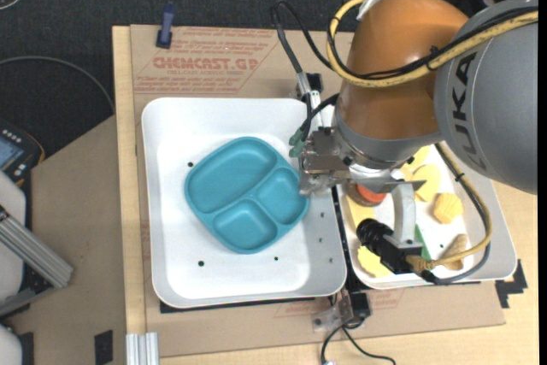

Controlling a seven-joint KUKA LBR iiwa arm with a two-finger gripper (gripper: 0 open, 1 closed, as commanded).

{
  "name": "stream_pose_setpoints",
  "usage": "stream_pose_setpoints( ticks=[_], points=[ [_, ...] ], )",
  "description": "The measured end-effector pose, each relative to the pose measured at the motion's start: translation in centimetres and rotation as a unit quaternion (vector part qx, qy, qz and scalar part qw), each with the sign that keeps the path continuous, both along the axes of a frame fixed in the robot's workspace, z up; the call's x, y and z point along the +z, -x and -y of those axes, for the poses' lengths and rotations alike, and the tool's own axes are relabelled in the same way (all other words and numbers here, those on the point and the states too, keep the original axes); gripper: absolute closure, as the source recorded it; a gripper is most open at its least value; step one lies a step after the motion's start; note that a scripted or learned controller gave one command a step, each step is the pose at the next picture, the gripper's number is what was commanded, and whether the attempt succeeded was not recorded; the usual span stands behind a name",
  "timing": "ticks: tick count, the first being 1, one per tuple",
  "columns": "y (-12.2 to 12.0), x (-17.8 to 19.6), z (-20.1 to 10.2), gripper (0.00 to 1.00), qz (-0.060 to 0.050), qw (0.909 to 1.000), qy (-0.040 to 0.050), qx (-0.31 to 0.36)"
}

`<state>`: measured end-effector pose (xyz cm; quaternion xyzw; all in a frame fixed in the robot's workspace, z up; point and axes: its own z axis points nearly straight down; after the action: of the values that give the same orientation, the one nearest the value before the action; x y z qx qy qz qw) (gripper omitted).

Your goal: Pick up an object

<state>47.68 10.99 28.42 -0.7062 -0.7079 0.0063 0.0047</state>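
camera view: the arm [410, 90] hangs over the right bin [504, 256], hiding its jaws, so their state cannot be told. toys [446, 207] lie right below it; the blue plate [245, 192] sits left, in the other bin [171, 184].

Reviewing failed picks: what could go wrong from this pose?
1. The arm hides much of the right bin, so where the claw is going is hard to check.
2. The yellow pieces lie crowded together; it may nudge several instead of lifting one.
3. The blue divided plate is wide and shallow, likely hard to grip.
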Motion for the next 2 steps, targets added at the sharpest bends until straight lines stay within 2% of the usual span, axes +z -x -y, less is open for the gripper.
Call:
stream_pose_setpoints(
  ticks=[1,2],
  points=[
    [-0.4,12.2,0.4,1.0,0.015,0.9999,-0.003,0.0],
    [-0.2,7.1,4.4,1.0,0.005,1.0,-0.0004,-0.004]
  ],
)
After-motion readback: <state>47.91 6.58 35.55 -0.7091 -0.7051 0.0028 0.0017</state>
